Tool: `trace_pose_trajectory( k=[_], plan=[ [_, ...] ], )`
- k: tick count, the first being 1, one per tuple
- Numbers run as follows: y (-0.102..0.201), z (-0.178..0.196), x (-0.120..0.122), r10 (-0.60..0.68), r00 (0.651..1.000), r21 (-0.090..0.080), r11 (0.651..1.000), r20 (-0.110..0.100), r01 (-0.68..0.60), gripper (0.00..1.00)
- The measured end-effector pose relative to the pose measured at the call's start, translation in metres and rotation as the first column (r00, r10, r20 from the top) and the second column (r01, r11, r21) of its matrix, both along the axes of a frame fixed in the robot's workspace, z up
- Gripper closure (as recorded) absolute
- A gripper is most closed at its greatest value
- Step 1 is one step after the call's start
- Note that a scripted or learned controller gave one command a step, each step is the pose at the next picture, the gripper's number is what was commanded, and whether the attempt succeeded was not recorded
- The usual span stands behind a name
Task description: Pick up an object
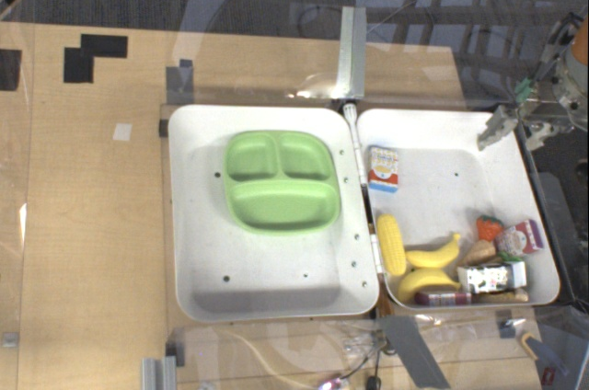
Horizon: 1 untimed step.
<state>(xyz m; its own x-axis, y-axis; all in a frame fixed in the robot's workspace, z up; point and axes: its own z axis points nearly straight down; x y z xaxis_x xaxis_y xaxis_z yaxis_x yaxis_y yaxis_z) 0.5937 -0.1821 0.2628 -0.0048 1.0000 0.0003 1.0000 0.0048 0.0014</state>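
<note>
Gripper (512,123) is seen above the right white bin's (433,149) far right corner, nothing held; its state cannot be told. Yellow plastic corn cob (391,244) and yellow banana (434,256) are clustered near the front.

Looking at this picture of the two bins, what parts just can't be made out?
- Arm: cut off by the camera view's right edge.
- Gripper: too small and blurred to judge.
- Small box: print too small to read.
- Items under the banana: overlapping in the right bin's corner.
</note>
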Motion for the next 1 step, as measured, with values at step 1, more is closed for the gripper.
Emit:
trace_pose_trajectory(
  k=[1],
  plan=[
    [0.0368,-0.1447,0.0047,0.158,0.987,0.0,0.987,0.002,-0.158,0.0]
  ],
)
